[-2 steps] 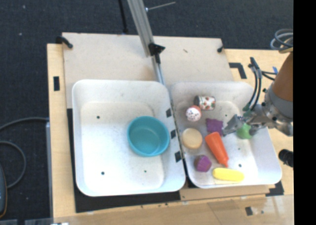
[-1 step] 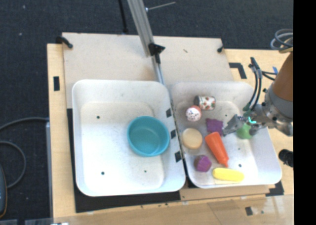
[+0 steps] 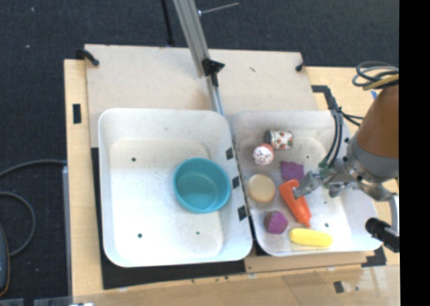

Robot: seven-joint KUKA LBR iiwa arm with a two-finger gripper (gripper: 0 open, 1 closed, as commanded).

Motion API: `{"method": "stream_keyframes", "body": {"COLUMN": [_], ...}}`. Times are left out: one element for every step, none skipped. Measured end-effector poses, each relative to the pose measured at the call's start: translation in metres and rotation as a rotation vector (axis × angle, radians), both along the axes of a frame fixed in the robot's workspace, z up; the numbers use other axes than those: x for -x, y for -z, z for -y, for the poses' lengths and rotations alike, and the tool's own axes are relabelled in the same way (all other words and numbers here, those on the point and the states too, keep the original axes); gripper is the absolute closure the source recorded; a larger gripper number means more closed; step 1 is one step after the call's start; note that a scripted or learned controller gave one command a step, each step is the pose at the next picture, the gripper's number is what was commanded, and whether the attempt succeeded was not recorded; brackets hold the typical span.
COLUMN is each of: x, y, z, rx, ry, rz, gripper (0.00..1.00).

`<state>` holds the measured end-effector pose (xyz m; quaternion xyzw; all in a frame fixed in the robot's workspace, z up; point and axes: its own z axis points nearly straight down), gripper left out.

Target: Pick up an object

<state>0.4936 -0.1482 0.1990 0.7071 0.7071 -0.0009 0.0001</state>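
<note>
- Lowest in the view, a smooth yellow banana-shaped plastic piece (image 3: 310,237) lies flat near the front rim of the right white bin (image 3: 349,244).
- Just left of it and slightly further back sits a small purple lumpy toy (image 3: 275,222).
- An orange carrot-shaped plastic object (image 3: 295,203) lies at a slant between the purple toy and the bin's middle, its upper end touching or just under the gripper (image 3: 310,185).
- A round beige disc-like item (image 3: 261,189) rests left of the carrot, close to the wall between the bins.
- Behind the carrot lies a flat purple block (image 3: 291,169).
- Further back stand a white ball with red markings (image 3: 263,155) and a small white cup with coloured spots (image 3: 280,139), near each other.
- The left white bin (image 3: 121,143) carries a turquoise plastic bowl (image 3: 201,184), upright, toward its right side.
- From the right, the grey arm (image 3: 376,143) with its orange band reaches over the right bin; the gripper hangs low at the carrot's top end.
- Whether the gripper is released or clenched cannot be told; nothing is plainly seen held in it.
</note>
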Motion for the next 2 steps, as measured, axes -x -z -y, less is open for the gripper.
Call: {"method": "stream_keyframes", "body": {"x": [0.000, -0.001], "y": [0.056, 0.100], "z": [0.010, 0.011], "rx": [-0.001, 0.001], "ry": [0.001, 0.001], "rz": [-0.002, 0.002], "gripper": [0.00, 0.00]}}
